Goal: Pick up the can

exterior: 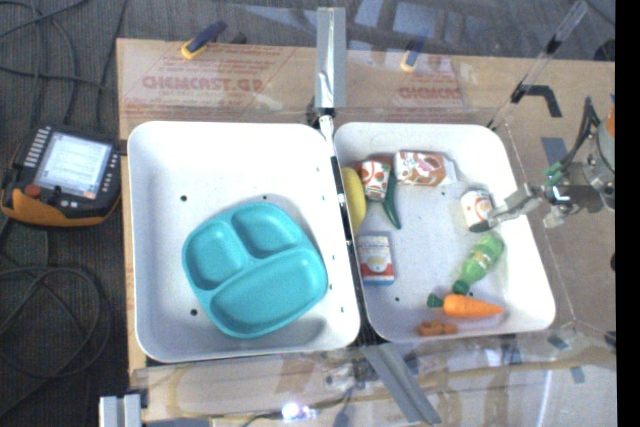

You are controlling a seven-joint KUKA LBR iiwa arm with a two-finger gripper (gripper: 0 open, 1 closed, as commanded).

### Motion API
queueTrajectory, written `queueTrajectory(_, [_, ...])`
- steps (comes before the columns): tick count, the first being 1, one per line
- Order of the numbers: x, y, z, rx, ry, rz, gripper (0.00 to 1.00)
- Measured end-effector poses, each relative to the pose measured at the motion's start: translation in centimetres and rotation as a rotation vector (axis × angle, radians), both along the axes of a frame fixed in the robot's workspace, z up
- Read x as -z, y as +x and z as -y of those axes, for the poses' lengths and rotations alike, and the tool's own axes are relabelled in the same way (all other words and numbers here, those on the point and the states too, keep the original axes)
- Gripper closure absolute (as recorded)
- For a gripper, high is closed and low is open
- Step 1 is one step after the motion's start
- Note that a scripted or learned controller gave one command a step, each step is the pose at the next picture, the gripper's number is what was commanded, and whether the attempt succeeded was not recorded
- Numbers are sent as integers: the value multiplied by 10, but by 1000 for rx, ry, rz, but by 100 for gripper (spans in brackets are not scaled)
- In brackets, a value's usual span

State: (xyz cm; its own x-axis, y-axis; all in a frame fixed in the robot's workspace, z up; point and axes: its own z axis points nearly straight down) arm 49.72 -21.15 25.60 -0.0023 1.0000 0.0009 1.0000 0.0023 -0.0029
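Reaching in from three o'clock, the gripper [497,216] hangs over the right bin [520,165]; its fingers are too small and blurred to tell whether they stand apart or together. The can [477,207] lies on its side at the bin's three o'clock edge, just beside the fingertips, though contact cannot be made out. Toward five o'clock from the can sit a green bottle [481,261] and a carrot [470,307]. At the bin's nine o'clock side are a banana [353,199] and a small carton [376,255]. A teal divided plate [255,264] rests in the left bin [160,155].
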Motion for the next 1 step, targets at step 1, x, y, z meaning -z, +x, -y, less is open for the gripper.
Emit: queueTrajectory(1, [49, 94, -22, 151, -2, 0, 0])
